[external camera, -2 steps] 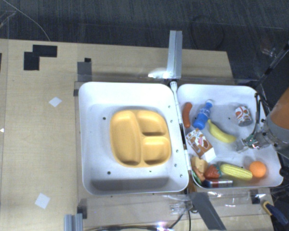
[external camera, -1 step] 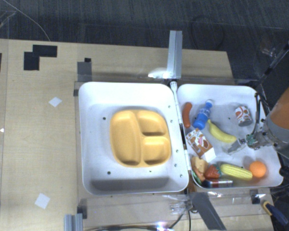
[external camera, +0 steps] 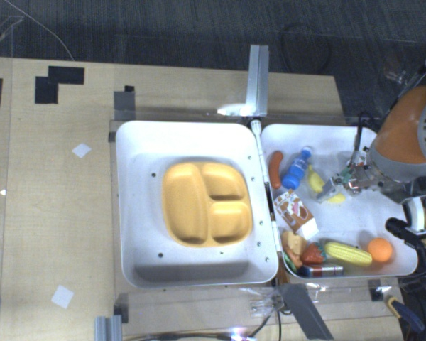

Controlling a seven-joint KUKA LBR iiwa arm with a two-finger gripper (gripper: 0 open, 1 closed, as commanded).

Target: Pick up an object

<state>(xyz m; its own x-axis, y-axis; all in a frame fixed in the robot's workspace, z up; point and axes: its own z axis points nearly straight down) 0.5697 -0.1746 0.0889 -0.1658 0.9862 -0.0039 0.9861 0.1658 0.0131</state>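
Note:
My gripper (external camera: 344, 182) hangs low in the right bin (external camera: 390, 212), near its middle, and the grey arm with its orange band (external camera: 410, 130) comes in from the right. A small yellow piece (external camera: 334, 199) lies just below the gripper and another yellow piece (external camera: 316, 182) just to its left. A blue bottle (external camera: 296, 169) and a red sausage (external camera: 275, 168) lie further left. I see nothing lifted off the bin floor.
Along the right bin's front lie a corn cob (external camera: 348, 253), an orange (external camera: 380, 249), a red fruit (external camera: 314, 253) and a printed carton (external camera: 295, 212). The left bin (external camera: 138, 190) holds a yellow divided tray (external camera: 206, 203). A metal post (external camera: 258, 80) stands behind the bins.

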